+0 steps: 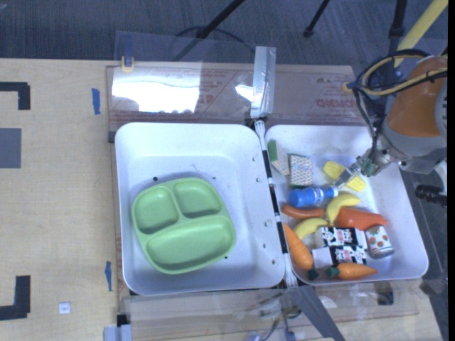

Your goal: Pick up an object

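- Camera view: two white bins are sitting side by side; the left bin [128,148] is holding one green divided plate [183,223].
- The right bin [409,226] is holding a heap of toys: two carrots, one at the left wall [298,248] and one at the front [353,270]; two bananas [340,204]; one blue bottle [311,195]; one black-and-white carton [343,243]; one small can [380,241].
- The gripper [357,170] is hanging over the right bin's back part, its tip touching or just above a yellow piece [335,169]; I cannot tell how far apart the fingers are.
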{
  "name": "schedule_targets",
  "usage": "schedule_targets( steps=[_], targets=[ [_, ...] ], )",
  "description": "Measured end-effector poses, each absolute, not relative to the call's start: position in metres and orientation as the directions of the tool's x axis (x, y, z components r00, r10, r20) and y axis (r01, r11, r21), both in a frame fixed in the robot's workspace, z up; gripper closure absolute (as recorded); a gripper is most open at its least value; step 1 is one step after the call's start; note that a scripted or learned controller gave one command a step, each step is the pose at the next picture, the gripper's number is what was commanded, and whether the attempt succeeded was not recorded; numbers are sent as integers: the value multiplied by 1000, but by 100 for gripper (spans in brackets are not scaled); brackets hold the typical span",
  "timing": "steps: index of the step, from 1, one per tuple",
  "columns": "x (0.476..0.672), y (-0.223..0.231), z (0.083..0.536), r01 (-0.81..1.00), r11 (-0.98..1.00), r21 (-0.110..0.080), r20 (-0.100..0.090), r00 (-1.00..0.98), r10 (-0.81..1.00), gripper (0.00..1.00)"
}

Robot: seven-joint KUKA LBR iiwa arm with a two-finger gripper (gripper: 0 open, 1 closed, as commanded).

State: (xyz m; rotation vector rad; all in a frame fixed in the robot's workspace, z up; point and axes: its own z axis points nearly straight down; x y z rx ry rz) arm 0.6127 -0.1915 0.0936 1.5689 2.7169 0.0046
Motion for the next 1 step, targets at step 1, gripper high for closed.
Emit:
schedule_targets(
  steps=[1],
  targets=[
    [587,-185,230,910,415,2,-3,-415,910,100]
  ],
)
